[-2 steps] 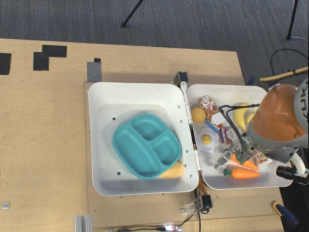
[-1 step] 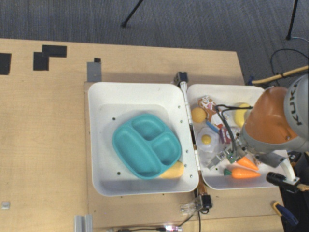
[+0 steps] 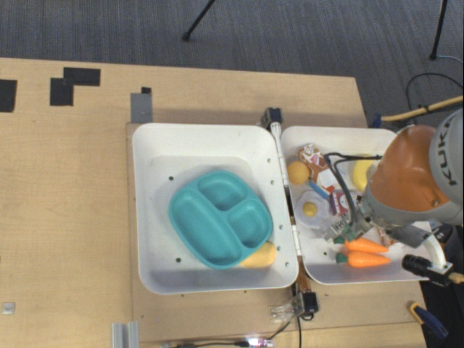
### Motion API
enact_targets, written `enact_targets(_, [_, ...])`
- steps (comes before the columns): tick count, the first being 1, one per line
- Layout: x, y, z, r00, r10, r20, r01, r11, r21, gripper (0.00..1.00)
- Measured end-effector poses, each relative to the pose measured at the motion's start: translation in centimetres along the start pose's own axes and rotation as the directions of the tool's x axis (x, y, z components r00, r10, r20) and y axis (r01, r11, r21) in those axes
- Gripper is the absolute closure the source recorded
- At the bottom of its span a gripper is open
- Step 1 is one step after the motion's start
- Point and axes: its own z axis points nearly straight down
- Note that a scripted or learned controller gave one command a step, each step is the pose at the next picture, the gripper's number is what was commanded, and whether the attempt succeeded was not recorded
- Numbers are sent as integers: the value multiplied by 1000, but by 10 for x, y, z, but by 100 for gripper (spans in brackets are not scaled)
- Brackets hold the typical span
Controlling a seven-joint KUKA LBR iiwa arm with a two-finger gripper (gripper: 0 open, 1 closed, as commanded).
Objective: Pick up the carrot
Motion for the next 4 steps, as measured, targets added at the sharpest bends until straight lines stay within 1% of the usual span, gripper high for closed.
enact_targets(1, [0,0,0,1000,0,0,0,1000,0,0])
enact_targets(2, [-3,-5,11,951,-309,-5,309,951,3,0])
enact_targets(3, [-4,-2,0,951,-308,0,308,951,-1,100])
enact_targets(4, [-4,-3,0,951,-308,0,308,951,-1,0])
